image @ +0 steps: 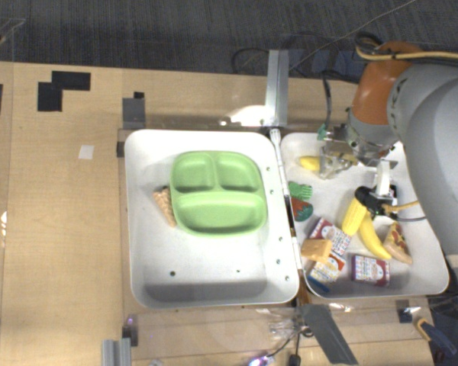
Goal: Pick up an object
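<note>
My gripper [334, 161] hangs over the far part of the right bin [431, 274], below the orange-banded wrist. Just to its left lies a small yellow piece [309, 162], close to the gripper; contact cannot be told. Further down the bin lie a green and red item [300, 193], a yellow corn cob [354, 216], a banana [373, 240], a pizza slice [398, 243], a printed packet [332, 242], an orange block [314, 250] and a purple and white carton [370, 269].
The left bin [206, 280] holds a green divided plate [216, 192] with a tan, waffle-like piece [163, 203] tucked at its left edge. A metal post [278, 82] stands behind the divider between the bins. The big grey arm covers the right side.
</note>
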`<state>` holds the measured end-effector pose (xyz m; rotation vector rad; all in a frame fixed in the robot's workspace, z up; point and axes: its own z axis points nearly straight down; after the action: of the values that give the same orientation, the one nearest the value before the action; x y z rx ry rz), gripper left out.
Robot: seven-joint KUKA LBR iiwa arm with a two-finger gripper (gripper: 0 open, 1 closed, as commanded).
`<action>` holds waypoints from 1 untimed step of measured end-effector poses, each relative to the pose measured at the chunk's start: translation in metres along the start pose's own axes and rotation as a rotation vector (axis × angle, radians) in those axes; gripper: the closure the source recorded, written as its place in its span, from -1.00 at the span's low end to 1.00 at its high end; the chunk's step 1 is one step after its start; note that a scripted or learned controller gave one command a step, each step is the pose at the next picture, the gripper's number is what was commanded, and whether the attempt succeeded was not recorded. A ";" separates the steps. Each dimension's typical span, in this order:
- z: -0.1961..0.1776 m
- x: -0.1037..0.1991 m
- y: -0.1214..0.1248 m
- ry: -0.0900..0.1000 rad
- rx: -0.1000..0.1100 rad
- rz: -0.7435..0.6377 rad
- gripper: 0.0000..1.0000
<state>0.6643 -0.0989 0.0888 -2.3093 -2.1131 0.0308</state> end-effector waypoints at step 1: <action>0.000 0.010 -0.004 0.004 -0.005 0.320 1.00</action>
<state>0.6612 -0.0882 0.0890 -2.6202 -1.7204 0.0225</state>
